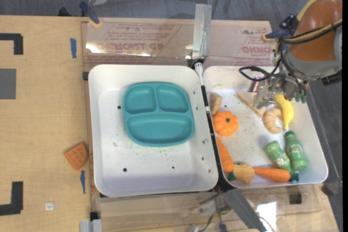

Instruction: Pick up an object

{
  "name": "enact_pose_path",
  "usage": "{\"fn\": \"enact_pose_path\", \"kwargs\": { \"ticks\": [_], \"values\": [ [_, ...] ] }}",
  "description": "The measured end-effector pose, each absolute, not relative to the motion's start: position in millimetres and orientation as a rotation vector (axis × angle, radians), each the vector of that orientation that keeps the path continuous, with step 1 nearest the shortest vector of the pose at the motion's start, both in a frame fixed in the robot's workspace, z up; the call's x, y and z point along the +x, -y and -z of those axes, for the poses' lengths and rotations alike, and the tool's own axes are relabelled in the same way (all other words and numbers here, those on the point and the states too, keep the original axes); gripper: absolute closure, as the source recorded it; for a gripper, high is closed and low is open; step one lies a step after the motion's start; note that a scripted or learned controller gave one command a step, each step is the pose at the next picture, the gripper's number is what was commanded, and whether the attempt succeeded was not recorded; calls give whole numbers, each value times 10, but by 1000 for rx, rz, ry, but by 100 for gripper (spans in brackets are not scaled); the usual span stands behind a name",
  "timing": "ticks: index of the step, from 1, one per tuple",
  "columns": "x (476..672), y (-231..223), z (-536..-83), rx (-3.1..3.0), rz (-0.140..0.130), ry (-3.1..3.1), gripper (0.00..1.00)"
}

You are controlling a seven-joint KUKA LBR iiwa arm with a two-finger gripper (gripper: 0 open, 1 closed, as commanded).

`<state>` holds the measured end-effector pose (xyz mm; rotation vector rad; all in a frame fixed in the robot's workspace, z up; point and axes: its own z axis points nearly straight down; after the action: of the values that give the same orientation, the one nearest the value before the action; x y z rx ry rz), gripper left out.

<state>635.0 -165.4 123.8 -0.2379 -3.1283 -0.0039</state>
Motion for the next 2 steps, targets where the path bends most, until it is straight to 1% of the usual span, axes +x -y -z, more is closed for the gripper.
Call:
{"fn": "enact_pose_path", "kwargs": {
  "ticks": [1,2],
  "values": [
    [5733,1792,-894,-179,-2,3149,100],
    [5727,1790,-887,-179,-1,3146,0]
  ]
}}
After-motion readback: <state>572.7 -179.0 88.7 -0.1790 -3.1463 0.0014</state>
